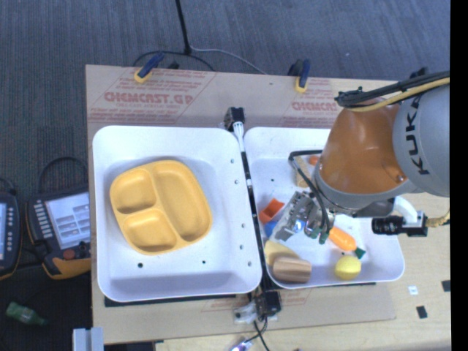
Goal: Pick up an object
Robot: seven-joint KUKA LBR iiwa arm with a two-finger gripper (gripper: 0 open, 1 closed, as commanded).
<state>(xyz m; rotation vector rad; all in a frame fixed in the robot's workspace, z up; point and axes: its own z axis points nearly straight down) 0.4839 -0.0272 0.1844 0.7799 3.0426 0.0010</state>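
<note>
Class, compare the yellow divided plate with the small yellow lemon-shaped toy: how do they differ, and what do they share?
The yellow divided plate is large, flat and split into three compartments; the small yellow lemon-shaped toy is small, rounded and solid. The plate lies in the left white bin, the lemon toy in the right white bin among other items. Both are yellow.

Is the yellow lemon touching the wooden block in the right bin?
Apart. The camera view shows bare white bin floor between the lemon and the wooden block.
</note>
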